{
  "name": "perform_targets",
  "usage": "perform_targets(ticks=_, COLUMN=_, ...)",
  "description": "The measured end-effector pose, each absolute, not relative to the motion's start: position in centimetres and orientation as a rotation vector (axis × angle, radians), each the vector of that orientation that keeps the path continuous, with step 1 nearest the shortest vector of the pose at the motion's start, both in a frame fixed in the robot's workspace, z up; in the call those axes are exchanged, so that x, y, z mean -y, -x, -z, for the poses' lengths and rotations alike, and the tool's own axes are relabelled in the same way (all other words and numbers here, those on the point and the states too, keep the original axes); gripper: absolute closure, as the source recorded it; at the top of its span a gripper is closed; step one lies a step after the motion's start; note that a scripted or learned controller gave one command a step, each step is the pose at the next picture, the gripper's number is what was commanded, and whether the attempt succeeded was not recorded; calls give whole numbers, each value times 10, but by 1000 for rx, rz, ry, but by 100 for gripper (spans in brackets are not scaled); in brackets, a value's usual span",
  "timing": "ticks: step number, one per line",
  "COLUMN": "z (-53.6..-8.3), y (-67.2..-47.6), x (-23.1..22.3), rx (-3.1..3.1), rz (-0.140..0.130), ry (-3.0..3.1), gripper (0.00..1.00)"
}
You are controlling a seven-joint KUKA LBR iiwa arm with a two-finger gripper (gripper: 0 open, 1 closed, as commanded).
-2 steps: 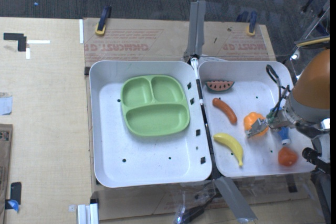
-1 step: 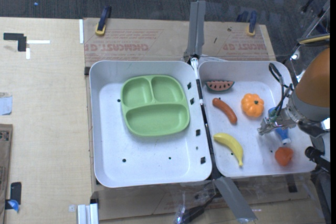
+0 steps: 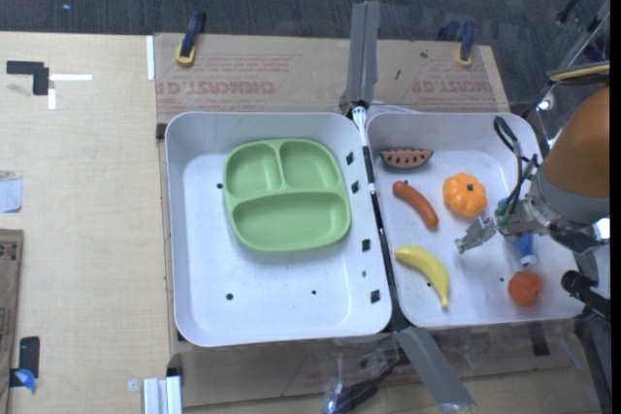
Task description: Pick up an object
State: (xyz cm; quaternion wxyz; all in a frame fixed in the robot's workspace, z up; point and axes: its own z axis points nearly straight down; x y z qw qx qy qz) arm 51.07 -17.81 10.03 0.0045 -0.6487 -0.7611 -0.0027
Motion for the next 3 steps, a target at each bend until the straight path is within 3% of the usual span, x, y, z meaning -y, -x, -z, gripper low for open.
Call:
perform_targets(ticks=1, z=-92, y=-579, x=169, rx=2271, rz=9, ry=2165, gripper=0)
perform_targets(ticks=2, z=-101, y=-579, x=171, rx=2271, rz=4, ry=2168, gripper=100)
perform_targets(ticks=3, z=-202, y=-636, x=125, rx=2073, rz=-4, ry=2361, gripper=100)
